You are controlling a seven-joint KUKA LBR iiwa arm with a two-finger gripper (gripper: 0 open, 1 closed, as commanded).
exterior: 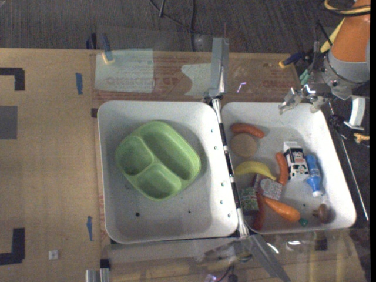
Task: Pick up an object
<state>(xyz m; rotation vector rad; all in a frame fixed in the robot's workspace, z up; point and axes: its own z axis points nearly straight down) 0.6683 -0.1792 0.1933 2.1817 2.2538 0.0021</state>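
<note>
The right bin (pixel 338 175) holds several toy foods: an orange sausage (pixel 247 130), a brown round piece (pixel 242 145), a banana (pixel 254 169), a small carrot (pixel 282 167), a black-and-white carton (pixel 295 160), a blue bottle (pixel 313 175), a large carrot (pixel 281 209) and a mushroom (pixel 324 213). My gripper (pixel 303 101) hangs over the far rim of this bin, near its right corner. Its fingers are spread open with nothing between them. The carton lies about a hand's width nearer the camera than the gripper.
A green divided plate (pixel 157 158) lies in the left bin (pixel 111 216). A metal divider (pixel 218 69) stands behind the seam between the bins. Small boxes (pixel 249 200) sit by the right bin's left wall. Cables hang at the right of the arm (pixel 352 46).
</note>
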